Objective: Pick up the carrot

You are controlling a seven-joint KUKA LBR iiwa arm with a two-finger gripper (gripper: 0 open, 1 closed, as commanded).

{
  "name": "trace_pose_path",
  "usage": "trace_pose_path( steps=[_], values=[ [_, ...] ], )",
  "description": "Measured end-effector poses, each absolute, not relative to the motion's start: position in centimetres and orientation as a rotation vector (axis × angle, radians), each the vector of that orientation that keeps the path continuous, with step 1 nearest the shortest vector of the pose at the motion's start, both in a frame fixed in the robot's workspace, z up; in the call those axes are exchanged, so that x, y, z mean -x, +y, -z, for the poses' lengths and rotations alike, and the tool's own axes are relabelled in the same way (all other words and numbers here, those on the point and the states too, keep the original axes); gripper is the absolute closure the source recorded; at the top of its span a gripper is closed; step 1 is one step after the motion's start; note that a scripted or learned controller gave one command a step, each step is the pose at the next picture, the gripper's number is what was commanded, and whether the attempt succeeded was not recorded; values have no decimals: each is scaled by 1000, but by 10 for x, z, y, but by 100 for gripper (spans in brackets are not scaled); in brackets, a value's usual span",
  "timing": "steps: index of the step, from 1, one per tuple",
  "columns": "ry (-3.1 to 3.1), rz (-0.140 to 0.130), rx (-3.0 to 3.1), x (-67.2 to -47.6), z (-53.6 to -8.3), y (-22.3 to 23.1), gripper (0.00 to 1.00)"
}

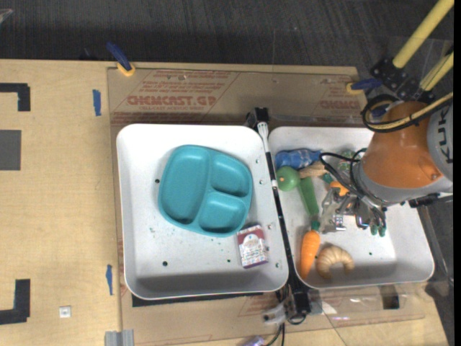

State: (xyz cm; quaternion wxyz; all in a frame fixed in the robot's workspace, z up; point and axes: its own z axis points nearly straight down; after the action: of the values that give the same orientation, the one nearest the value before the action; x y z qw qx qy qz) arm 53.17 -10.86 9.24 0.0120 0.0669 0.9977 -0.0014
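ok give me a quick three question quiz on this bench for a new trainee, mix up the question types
1. True or false: the orange carrot lies in the left white bin.
2. What lies touching the carrot, on the side nearer the arm? A) a tan croissant-shaped pastry B) a teal divided plate C) a small red-and-white carton
3. Fill in: the two-finger gripper hovers over the ___ white bin.

Key
1. False; it lies in the right white bin, near its front left corner.
2. A, the tan croissant-shaped pastry. The teal divided plate and small red-and-white carton sit in the left bin.
3. right
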Motion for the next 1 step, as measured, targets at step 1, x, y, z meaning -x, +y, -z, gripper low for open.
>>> trace_pose_path(
  steps=[1],
  values=[
    [3114,3,-209,-531,-91,-108,0]
  ],
)
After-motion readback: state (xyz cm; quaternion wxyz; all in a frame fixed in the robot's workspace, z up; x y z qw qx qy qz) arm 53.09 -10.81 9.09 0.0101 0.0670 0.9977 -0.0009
